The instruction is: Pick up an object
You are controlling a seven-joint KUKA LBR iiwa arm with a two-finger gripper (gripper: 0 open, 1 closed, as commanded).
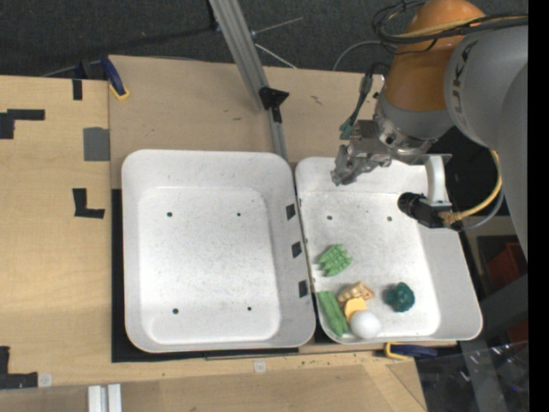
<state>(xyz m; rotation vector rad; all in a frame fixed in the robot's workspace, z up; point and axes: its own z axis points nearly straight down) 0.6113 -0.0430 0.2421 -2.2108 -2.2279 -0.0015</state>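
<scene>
My gripper [345, 173] hangs over the far left corner of the right bin [446, 264], its dark fingers pointing down, with nothing visible between them. Well below it in the same bin lie a light green ridged toy [334, 259], a green stick-like piece [332, 312], a tan and orange lump [354, 295], a white ball [365, 324] and a dark teal round object [399, 297]. All of them sit in the near half of the bin, apart from the gripper.
The left bin [137, 230] stands beside the right one, joined by black clips [296, 249]. A grey metal rail [249, 58] slants across the bench behind the bins. A black cable fitting [420, 206] projects from the arm over the right bin.
</scene>
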